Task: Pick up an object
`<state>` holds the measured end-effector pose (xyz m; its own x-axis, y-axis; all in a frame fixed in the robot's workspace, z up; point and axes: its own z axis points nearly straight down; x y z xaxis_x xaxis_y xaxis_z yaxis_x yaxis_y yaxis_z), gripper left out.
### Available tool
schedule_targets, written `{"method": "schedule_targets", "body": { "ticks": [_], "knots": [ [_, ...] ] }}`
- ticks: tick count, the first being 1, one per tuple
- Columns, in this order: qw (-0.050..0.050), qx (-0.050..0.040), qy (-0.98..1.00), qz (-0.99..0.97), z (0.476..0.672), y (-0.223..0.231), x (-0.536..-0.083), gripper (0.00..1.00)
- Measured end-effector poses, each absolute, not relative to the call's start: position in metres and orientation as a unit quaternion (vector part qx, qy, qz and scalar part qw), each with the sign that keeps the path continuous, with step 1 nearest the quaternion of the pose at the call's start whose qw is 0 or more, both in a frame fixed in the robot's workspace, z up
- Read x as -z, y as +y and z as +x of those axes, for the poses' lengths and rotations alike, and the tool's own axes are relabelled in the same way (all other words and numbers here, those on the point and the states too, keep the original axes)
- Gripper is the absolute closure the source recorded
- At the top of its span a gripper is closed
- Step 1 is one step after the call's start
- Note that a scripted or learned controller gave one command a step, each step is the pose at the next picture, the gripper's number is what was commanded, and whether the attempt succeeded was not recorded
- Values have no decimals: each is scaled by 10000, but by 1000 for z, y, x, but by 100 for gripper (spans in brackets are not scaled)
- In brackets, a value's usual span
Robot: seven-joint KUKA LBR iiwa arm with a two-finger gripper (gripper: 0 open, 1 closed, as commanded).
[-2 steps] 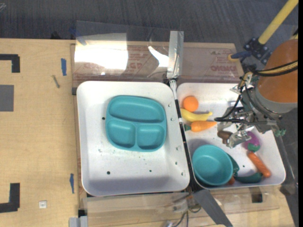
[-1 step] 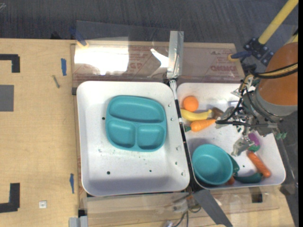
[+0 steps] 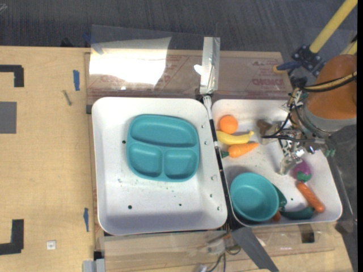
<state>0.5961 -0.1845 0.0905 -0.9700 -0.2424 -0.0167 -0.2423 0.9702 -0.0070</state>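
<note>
The claw (image 3: 291, 162) hung over the right white plastic bin (image 3: 334, 181) near its right edge, just beside a small purple toy (image 3: 302, 169); whether it was clenched, I cannot tell. A teal plastic bowl (image 3: 253, 196) crowded the near edge, leaving bare floor mid-bin

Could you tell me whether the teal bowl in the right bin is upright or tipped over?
Upright: the teal bowl shows its round opening and hollow interior facing up.
</note>
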Motion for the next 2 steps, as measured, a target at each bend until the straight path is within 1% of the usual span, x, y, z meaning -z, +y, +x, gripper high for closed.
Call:
{"method": "schedule_targets", "body": {
  "ticks": [1,2],
  "knots": [
    [54,-8,9844,-1761,624,-220,-86,0],
    [41,5,9919,-1270,557,-223,-111,0]
  ]
}}
